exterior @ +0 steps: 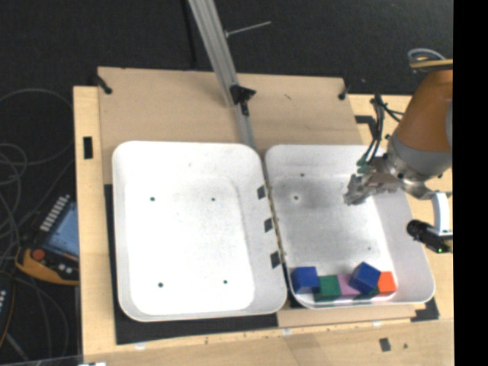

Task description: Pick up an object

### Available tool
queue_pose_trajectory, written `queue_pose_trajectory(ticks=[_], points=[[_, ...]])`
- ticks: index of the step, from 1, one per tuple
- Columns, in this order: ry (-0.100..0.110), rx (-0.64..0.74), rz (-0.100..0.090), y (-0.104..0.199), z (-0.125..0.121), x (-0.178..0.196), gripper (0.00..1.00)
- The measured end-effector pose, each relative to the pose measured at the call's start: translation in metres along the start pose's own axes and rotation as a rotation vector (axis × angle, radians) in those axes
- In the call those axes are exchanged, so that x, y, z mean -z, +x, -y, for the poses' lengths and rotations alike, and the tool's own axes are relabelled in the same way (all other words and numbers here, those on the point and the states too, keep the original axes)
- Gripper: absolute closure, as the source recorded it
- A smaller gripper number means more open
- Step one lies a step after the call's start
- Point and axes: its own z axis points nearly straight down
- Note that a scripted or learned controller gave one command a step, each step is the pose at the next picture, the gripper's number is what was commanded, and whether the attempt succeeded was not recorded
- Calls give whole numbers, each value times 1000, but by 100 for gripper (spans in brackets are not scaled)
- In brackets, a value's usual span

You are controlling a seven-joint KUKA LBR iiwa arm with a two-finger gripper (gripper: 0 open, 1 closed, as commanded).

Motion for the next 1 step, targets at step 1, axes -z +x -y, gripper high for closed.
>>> queue_pose_trajectory(ticks=[1], points=[[5,-2,2,30,40,-90,100]])
